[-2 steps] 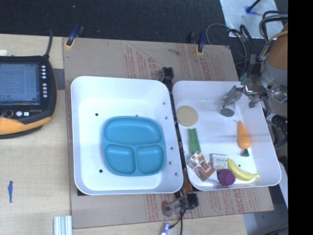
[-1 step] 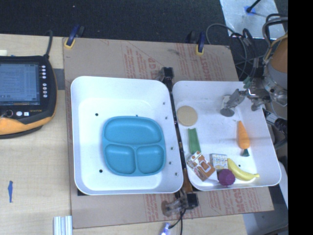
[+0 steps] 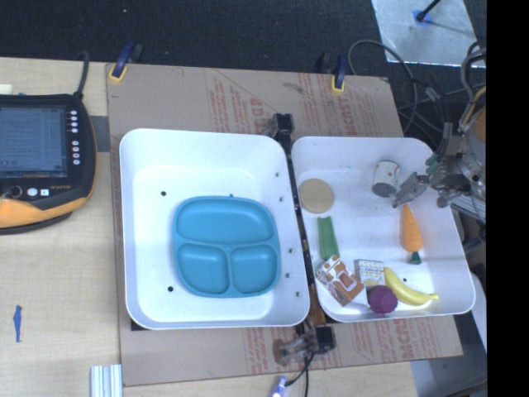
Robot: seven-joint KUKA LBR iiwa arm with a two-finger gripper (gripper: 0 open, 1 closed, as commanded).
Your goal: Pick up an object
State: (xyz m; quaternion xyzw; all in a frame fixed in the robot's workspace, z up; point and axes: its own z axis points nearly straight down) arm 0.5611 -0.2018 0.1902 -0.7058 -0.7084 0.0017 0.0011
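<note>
Fingers [image 3: 426, 190] spread apart, grasping nothing, above the carrot [image 3: 411, 231], which lies lengthwise, green tip toward the camera.

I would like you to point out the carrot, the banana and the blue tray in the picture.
carrot [image 3: 411, 230]: camera view, middle of the orange body.
banana [image 3: 407, 289]: camera view, middle of the yellow curve.
blue tray [image 3: 225, 219]: camera view, floor of the large upper compartment.

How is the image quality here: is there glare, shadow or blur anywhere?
Camera view: lighting is even and soft; the white right bin looks slightly washed out; the blue tray casts almost no shadow; the pincer at the right is somewhat blurred, its details hard to read; the tablet screen looks dim.
</note>
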